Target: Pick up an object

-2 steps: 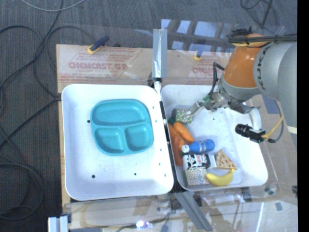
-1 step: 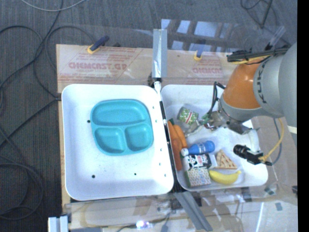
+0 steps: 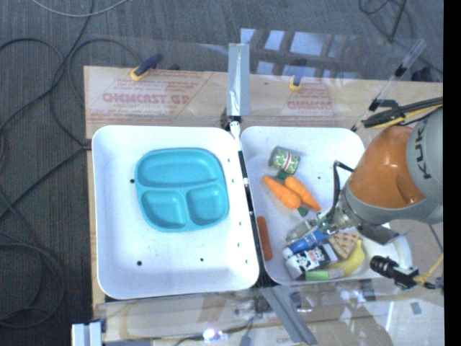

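Observation:
My gripper [image 3: 315, 227] reaches down into the right bin [image 3: 328, 139] from under the orange wrist band [image 3: 382, 171]. It hangs over a cluster of items at the bin's front right. Right below it lies a white and blue bottle [image 3: 306, 245], with another white bottle with a green label [image 3: 306, 265] beside it. A yellow banana [image 3: 347, 265] and a tan slice of bread [image 3: 346, 245] lie just right of them. Two orange carrots [image 3: 290, 191] sit just left of and behind the gripper. A green can [image 3: 284, 160] lies further back.
A red sausage [image 3: 264, 238] lies along the right bin's left wall. The left bin [image 3: 115, 258] holds a blue divided plate [image 3: 182, 188]. The arm's grey body [image 3: 432, 164] covers the right bin's right edge. Cables lie on the floor behind the bench.

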Controlling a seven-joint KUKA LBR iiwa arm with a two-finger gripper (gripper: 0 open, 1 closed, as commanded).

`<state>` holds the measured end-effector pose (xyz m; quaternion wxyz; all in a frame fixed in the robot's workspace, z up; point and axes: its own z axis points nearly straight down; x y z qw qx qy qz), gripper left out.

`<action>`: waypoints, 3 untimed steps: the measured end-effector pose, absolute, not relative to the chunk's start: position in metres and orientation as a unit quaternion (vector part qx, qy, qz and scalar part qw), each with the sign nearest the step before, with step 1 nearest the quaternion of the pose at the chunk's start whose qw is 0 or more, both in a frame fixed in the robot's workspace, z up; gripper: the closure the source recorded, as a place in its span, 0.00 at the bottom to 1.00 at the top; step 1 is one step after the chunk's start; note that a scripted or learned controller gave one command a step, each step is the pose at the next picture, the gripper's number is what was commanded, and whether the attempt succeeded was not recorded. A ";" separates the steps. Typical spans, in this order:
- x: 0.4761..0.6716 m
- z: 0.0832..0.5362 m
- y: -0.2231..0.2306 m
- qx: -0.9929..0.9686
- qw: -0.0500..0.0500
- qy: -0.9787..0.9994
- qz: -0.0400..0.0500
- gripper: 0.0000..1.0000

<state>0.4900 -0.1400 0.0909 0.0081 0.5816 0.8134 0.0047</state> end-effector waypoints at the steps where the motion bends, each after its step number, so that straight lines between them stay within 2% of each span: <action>1: 0.493 0.101 -0.139 0.582 0.011 0.813 0.007 1.00; 2: 0.491 0.100 -0.139 0.581 0.009 0.814 0.006 0.00; 3: 0.513 0.091 -0.104 0.585 0.002 0.811 0.001 0.00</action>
